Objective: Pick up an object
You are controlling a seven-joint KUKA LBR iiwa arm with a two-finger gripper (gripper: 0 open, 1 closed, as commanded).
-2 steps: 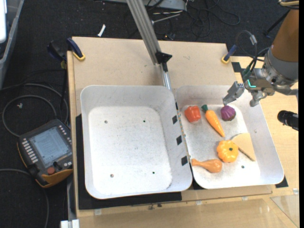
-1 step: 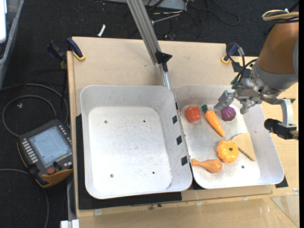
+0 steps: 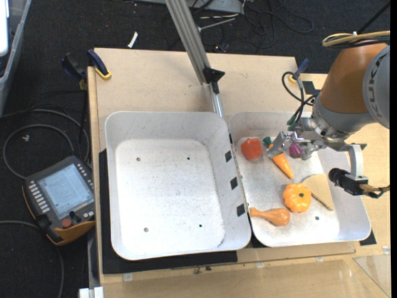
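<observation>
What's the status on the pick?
End effector low over right bin, grip state unclear. Carrot just below it, red tomato to its left. Pumpkin and gourd nearer the front, apart.

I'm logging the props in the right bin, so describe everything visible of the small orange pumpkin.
The small orange pumpkin is a rounded, ribbed toy that looks like smooth plastic, yellow-orange with a short brownish stem on top. It sits upright on the floor of the right bin, toward the near right part. A flat tan piece lies against its right side, and the orange gourd lies just beside its lower left. It stands apart from the gripper.
</observation>
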